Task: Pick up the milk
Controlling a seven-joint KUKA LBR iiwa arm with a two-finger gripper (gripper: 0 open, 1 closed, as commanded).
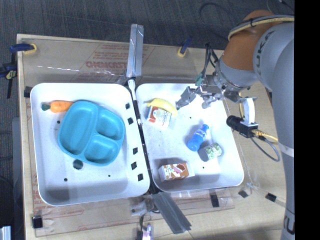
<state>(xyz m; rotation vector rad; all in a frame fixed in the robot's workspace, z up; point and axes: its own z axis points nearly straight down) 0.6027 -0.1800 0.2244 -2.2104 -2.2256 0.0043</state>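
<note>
End effector (198, 98) hovers open, right of the milk (159, 116), apart.

**Robot lab bench, not a home or shop**

Lab or research workspace. Wooden bench (260, 204) with printed board under a clear sheet, held by blue clamps (22, 48) at the edges. Two white bins (90, 191) fixed side by side, metal bracket (134, 51) along the seam. Grey industrial arm (272, 44) with orange band, loose cables (265, 139) at its wrist. Dark carpet floor (75, 9) beyond. Toy-like groceries and a blue divided tray (92, 131) serve as test props.
</note>
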